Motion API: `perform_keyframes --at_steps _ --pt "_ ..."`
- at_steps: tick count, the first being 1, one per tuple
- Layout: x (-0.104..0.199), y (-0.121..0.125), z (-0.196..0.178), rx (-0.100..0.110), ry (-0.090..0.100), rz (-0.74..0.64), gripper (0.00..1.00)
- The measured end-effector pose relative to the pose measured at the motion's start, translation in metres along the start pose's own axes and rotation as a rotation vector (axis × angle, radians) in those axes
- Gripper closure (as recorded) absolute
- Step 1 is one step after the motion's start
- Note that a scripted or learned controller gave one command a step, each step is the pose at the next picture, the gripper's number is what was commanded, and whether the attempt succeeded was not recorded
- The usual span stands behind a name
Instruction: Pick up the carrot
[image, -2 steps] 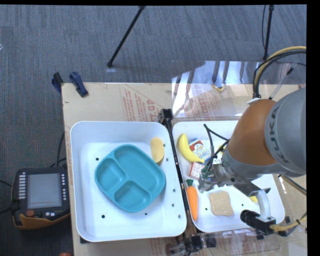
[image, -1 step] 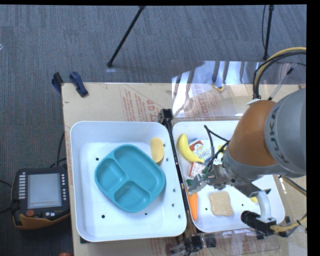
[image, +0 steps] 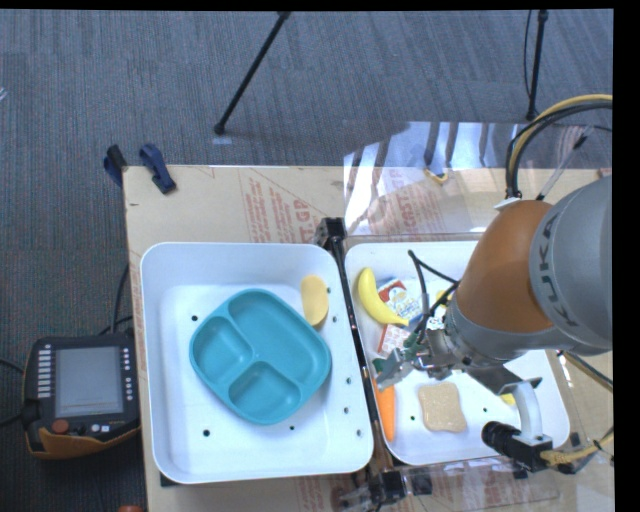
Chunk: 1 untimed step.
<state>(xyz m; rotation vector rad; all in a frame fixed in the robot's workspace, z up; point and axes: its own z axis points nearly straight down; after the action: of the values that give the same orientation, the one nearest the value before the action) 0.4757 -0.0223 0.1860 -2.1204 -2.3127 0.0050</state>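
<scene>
Grey carpet, tripod legs behind bench (image: 250, 200). Carrot (image: 386, 413) lies along right bin's (image: 560, 400) left wall, near front corner. Gripper (image: 392, 366) hangs just above carrot's far end, apparently lining up pick; grip state unreadable. Toast slice (image: 441, 407) beside; teal tray (image: 260, 355) in left bin (image: 165, 300).

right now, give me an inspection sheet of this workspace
surface: wooden bench bearing a left bin and a right bin.
job's things: carrot lies in the right bin by its left wall, not gripped.
clutter: blue divided plate and a pale yellow piece in the left bin; banana, small carton and bread slice in the right bin.
grippers: gripper hangs over the right bin, just above the carrot; finger state unclear.
cables: yellow and black hoses loop above the arm.
surroundings: teach pendant on grey carpet, blue clamp, stand legs.
</scene>
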Motion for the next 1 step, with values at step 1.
perform_keyframes --at_steps 1 --pt "0.0 0.0 0.0 0.0 0.0 0.0 0.0"
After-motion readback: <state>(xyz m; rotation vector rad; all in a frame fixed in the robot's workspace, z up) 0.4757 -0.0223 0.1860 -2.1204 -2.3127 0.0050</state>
